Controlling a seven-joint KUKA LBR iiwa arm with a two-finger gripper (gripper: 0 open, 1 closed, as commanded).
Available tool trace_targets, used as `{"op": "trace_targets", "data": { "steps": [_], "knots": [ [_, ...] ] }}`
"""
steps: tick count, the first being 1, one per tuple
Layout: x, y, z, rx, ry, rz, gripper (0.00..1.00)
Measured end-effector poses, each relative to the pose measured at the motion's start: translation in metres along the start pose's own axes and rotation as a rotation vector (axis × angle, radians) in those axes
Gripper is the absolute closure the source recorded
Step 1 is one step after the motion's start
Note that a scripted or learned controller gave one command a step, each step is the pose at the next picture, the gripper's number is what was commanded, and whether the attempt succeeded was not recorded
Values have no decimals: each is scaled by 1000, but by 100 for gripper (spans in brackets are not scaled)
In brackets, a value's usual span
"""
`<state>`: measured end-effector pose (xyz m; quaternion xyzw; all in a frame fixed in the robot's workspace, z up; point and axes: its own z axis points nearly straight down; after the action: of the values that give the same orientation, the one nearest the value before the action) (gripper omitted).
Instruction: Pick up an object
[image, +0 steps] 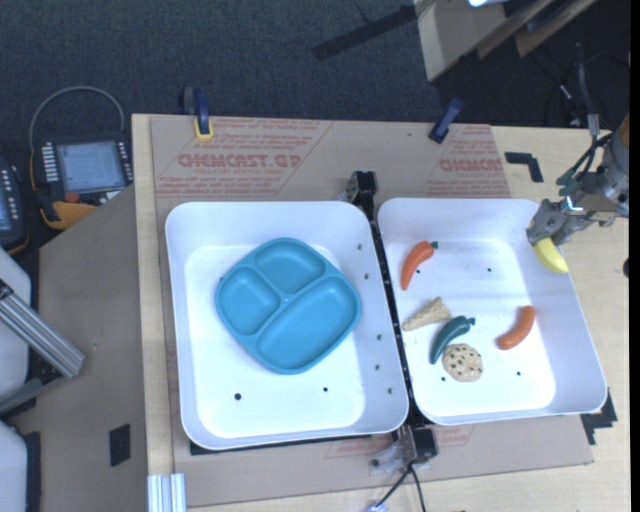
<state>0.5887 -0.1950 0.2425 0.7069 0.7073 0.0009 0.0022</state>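
A blue divided plate (288, 317) lies in the middle of the left bin (190, 390), untouched. In the right bin (560, 395), a carrot (417, 262) sits near the left wall, with a wedge of cheese (427, 315), a green pepper (450, 337) and a cookie (463, 362) clustered below it, and a sausage (516, 327) toward the right wall. At the bin's top right corner the gripper (556, 228) appears clamped on a yellow banana (551, 254), seemingly raised above the rim, so the pick looks nearly done. Both bins rest on a cardboard-covered bench (300, 150) over dark carpet (250, 50).

Single fixed overhead camera, angled down, taking in both white bins (190, 300) and bench (150, 200) whole
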Motion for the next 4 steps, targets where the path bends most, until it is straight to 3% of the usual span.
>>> {"op": "trace_targets", "data": {
  "steps": [4],
  "knots": [
    [211, -23, 36, 7, 4, -5, 100]
  ]
}}
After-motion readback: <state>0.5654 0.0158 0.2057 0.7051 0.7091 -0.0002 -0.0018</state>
